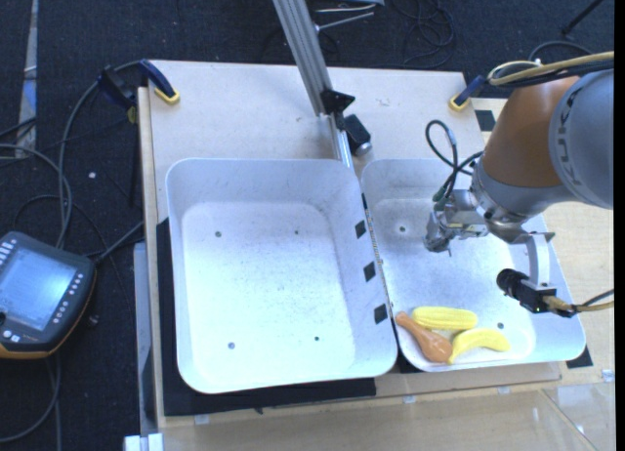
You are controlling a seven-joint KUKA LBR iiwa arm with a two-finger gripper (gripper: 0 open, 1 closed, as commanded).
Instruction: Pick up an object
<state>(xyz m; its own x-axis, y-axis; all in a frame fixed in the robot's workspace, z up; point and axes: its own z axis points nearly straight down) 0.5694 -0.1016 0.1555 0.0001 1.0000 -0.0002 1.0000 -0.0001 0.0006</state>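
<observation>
At the right bin's centre hangs the gripper; its opening cannot be judged. Toys cluster at six o'clock against the near wall, well apart, ungrasped.

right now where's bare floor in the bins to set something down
The left bin offers its whole speckled floor, from its outer walls to the divider. In the right bin, the back corner by the divider is free. Crowded: the near end, with yellow pieces and an orange piece, and mid-bin under the gripper.
</observation>
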